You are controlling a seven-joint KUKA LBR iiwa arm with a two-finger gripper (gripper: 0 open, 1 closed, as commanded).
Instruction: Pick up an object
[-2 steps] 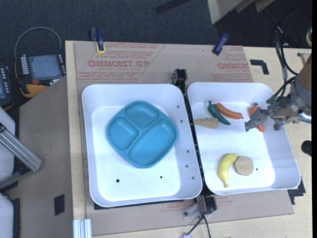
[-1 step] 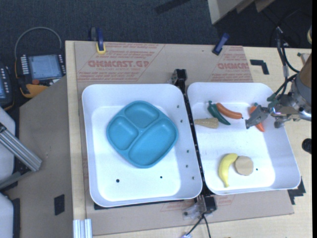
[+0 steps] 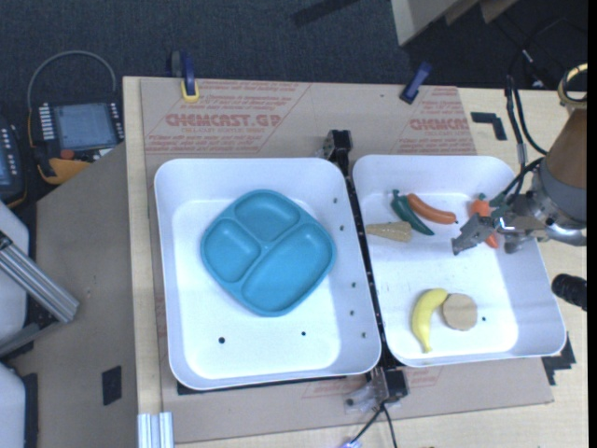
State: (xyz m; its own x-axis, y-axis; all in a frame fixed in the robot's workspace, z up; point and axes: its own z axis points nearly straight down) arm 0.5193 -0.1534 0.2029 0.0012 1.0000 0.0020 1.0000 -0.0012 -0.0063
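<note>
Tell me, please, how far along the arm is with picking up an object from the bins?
Nothing looks picked yet. The banana, the round tan piece beside it, the hot dog and the green pepper all lie in the right bin. The hand is low over that bin's right side, with nothing visibly held. The grasp and the lift are still left.

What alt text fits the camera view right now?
The end effector hovers over the right bin, near a banana, round tan piece, orange and green items. A blue divided plate lies in the left bin.
</note>
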